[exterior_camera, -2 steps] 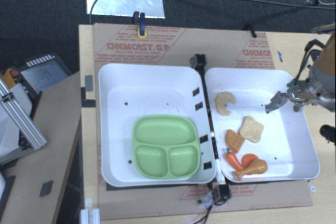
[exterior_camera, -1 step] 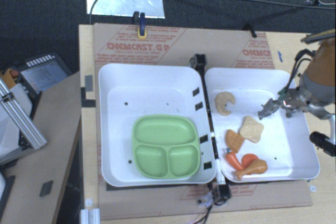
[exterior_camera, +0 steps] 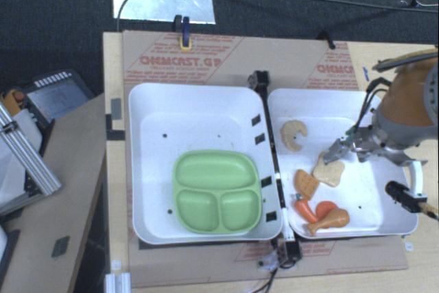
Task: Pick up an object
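Note:
The right bin holds several toy foods. A beige croissant lies near its back left. A tan slice of toast sits mid-bin, with an orange nugget to its left. Along the front lie a carrot, a red piece and a brown drumstick. My gripper reaches in from the right and hangs just above the back edge of the toast. Nothing shows in its grasp.
A green three-compartment plate lies in the left bin, toward the front. A black divider with clips runs between the bins. My grey and orange arm covers the right bin's back right.

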You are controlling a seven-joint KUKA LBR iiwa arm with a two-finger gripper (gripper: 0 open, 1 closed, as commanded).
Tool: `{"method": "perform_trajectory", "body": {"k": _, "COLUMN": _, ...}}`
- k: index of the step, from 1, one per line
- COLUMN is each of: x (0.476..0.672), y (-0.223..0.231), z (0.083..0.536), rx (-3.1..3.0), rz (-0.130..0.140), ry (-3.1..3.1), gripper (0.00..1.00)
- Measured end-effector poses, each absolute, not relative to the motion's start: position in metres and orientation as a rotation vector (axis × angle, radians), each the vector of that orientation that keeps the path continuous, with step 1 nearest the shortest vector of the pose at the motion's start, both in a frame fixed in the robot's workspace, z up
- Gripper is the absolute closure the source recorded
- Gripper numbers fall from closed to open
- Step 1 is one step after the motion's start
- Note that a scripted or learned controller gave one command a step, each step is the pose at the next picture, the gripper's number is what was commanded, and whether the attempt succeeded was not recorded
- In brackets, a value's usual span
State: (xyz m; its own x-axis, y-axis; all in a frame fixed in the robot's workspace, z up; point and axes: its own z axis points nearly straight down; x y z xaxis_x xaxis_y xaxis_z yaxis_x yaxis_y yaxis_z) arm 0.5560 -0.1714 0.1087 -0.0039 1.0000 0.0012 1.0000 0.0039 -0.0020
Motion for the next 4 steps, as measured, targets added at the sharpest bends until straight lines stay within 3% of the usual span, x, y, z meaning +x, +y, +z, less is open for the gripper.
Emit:
{"method": "perform_trajectory", "body": {"k": 1, "x": 0.558, "y": -0.172, "z": 0.087, "rx": -2.221, "rz": -0.003, "ry": -2.225, "gripper": 0.00}}
{"method": "perform_trajectory", "body": {"k": 2, "x": 0.561, "y": -0.171, "z": 0.100, "rx": -2.224, "rz": -0.012, "ry": -2.231, "gripper": 1.00}}
{"method": "perform_trajectory", "body": {"k": 4, "x": 0.554, "y": -0.162, "z": 0.204, "rx": -2.220, "rz": -0.007, "ry": -2.232, "gripper": 1.00}}
